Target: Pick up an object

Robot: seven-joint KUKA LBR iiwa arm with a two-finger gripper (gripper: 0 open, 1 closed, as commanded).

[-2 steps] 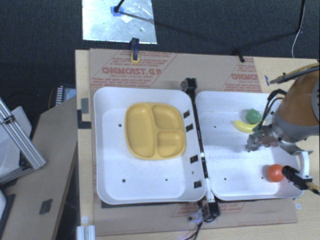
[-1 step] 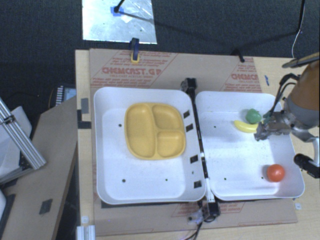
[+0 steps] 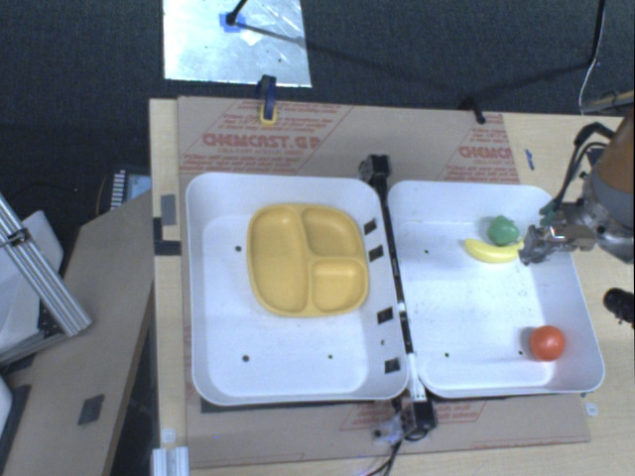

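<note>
Bench: cardboard-covered top [image 3: 327, 127] carrying two shallow white bins side by side, a black hinge strip running between them.
Left bin [image 3: 213, 365]: holds a yellow divided plate [image 3: 306, 260], three compartments, sitting flat near the bin's middle, nearer the far edge than the near one.
Right bin [image 3: 446, 365]: holds three small things, all toward its right side.
Banana [image 3: 490, 251]: yellow, lying flat near the right bin's far right corner, long axis across the bin.
Green thing [image 3: 503, 230]: small rounded lump, touching the banana's far side, toward its right end.
Tomato [image 3: 547, 342]: red-orange ball, near the right bin's near right corner, well apart from the banana.
Arm [image 3: 617, 191]: grey, comes in over the right bin's right edge.
Gripper [image 3: 537, 243]: low over the right bin by its right edge, just beside the banana's right end; too small and blurred to read, cannot tell how wide it stands, nothing clearly caught in it.
Beyond the bench: a shiny metal sheet [image 3: 236, 28] on the dark floor past the far edge, with blue tape on it.
</note>
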